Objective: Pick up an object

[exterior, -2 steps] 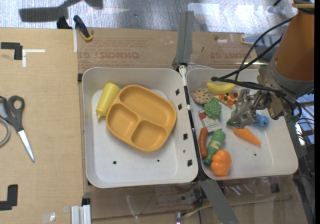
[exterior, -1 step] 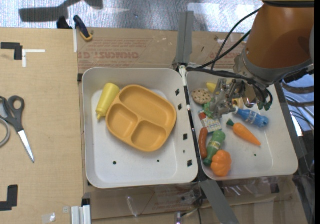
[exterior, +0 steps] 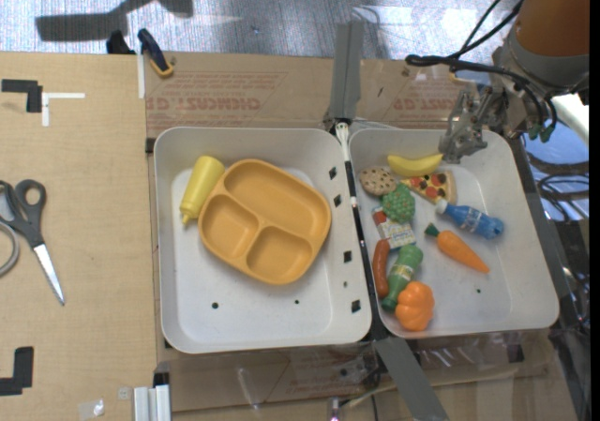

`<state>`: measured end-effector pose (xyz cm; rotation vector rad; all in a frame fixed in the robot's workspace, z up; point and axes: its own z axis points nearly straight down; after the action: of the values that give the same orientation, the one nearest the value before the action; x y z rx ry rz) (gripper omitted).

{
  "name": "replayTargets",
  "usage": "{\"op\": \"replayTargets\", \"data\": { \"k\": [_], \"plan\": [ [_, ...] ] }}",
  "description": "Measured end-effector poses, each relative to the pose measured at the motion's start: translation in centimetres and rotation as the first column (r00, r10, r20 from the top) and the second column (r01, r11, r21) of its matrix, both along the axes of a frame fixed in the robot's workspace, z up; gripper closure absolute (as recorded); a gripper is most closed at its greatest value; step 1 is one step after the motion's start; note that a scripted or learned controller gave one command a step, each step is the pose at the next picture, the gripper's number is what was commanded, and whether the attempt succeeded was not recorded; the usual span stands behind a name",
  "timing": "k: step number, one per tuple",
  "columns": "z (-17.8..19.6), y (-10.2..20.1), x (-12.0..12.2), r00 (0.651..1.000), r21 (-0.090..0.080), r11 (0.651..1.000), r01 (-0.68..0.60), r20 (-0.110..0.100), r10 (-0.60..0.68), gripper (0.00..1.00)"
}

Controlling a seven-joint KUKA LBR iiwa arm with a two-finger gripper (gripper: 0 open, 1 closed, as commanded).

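Note:
My gripper (exterior: 460, 142) hangs over the far side of the right bin (exterior: 525, 222), just right of a yellow banana (exterior: 414, 163). Nothing shows between its fingers. Below the banana lie a pizza slice (exterior: 432, 187), a round cookie (exterior: 377, 181) and a green bumpy vegetable (exterior: 398, 202). A blue bottle (exterior: 473, 219) and a carrot (exterior: 462, 251) lie toward the right. A labelled packet (exterior: 394, 233), a red sausage (exterior: 380, 267), a green bottle (exterior: 403, 269) and an orange pumpkin (exterior: 415, 306) lie along the bin's left side.
The left bin (exterior: 187, 307) holds an orange divided plate (exterior: 262, 219) and a yellow bottle (exterior: 200, 187). Scissors (exterior: 33, 232) lie on the bench at far left. Cables (exterior: 487, 25) trail from the arm above the right bin.

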<state>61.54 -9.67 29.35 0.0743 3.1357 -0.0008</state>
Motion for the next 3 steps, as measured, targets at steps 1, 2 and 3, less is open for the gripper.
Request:
{"op": "replayTargets", "data": {
  "k": [1,2,3],
  "plan": [
    [0.0,0.0,0.0,1.000,0.000,1.000,0.000,0.000,0.000,0.00],
    [-19.6,-5.2,0.3,0.993,0.000,0.993,0.115,0.006,-0.115,0.00],
    [-20.1,-6.8,-5.7,0.983,0.001,0.983,0.185,-0.003,-0.185,0.00]
  ]
}}
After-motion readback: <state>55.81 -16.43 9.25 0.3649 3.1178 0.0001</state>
